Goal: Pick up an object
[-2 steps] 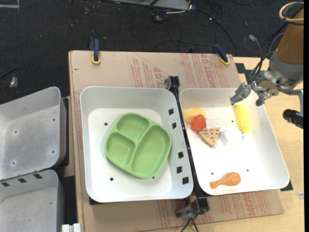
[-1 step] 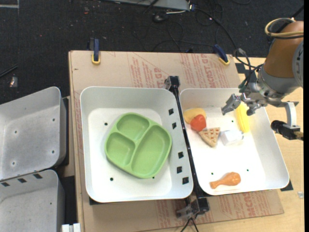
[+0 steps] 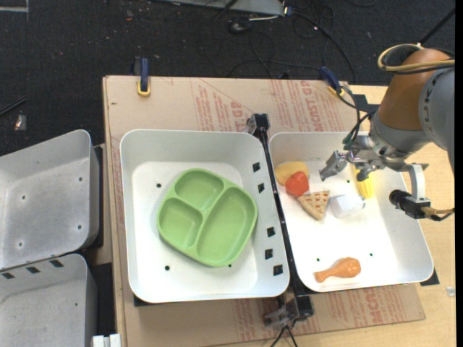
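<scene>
Nearest me in the right bin [image 3: 416,255] I see an orange drumstick [image 3: 338,270]. Further back lie a waffle wedge [image 3: 315,204], a red tomato [image 3: 296,184] and a white block [image 3: 347,204]. My arm [image 3: 416,100] reaches in from the right, wrist bent down, its hand [image 3: 346,163] spread above that cluster, gripping nothing. A green tray [image 3: 207,217] sits in the left bin [image 3: 137,215].

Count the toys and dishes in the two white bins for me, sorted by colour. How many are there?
Green: 1, the plate
Red: 1, the tomato
Yellow: 2, the round piece and the small block
White: 1, the cup
Tan: 1, the pizza slice
Orange: 1, the drumstick
Total: 7
</scene>
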`<state>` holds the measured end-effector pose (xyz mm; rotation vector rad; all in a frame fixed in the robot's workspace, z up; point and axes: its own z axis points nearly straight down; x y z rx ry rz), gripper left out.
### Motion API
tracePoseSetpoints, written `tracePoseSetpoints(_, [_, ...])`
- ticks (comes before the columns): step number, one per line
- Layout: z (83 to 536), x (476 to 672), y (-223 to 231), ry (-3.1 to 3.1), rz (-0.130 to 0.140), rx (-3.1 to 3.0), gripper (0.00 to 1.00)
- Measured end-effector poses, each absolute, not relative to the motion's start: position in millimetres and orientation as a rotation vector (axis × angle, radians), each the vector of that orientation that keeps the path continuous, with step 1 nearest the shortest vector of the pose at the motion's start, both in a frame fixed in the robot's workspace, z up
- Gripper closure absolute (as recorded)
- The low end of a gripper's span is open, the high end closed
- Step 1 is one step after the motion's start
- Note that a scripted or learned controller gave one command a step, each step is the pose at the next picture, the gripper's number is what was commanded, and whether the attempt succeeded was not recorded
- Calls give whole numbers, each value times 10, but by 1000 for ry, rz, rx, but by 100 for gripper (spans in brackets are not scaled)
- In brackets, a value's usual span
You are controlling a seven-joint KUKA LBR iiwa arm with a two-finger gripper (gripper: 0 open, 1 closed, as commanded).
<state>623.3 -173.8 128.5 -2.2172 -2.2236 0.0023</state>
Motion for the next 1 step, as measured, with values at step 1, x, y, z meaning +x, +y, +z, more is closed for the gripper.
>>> tracePoseSetpoints(1, [901,6230,-1732,-2222,3,-2219,0])
